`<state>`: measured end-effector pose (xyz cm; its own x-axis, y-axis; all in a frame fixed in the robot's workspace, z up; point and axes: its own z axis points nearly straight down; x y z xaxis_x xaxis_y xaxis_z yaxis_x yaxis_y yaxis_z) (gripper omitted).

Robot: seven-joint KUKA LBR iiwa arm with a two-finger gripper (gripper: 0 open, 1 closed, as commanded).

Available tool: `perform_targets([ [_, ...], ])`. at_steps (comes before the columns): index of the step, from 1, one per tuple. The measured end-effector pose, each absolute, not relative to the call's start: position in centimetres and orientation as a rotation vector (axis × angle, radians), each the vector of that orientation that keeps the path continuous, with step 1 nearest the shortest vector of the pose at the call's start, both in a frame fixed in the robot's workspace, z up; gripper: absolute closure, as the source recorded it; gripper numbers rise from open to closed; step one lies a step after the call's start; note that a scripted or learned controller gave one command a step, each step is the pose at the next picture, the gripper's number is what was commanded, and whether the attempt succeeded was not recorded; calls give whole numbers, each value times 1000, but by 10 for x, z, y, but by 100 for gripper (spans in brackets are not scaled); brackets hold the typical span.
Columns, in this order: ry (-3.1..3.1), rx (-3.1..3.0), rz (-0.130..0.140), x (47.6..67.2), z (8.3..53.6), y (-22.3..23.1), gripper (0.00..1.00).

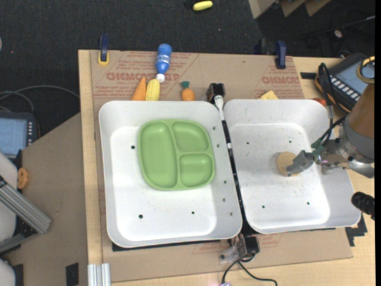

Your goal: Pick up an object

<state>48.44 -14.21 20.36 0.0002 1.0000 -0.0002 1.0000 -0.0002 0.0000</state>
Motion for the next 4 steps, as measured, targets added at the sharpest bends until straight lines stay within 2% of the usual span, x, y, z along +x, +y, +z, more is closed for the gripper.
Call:
perform_targets([
  [1,2224,2217,0,557,109,-142,0],
  [2,2223,2228,-4,537,83,-157,0],
  [3,2224,2212,5,589,85,-129,0],
  [4,2221,2220,1,587,85,-131,0],
])
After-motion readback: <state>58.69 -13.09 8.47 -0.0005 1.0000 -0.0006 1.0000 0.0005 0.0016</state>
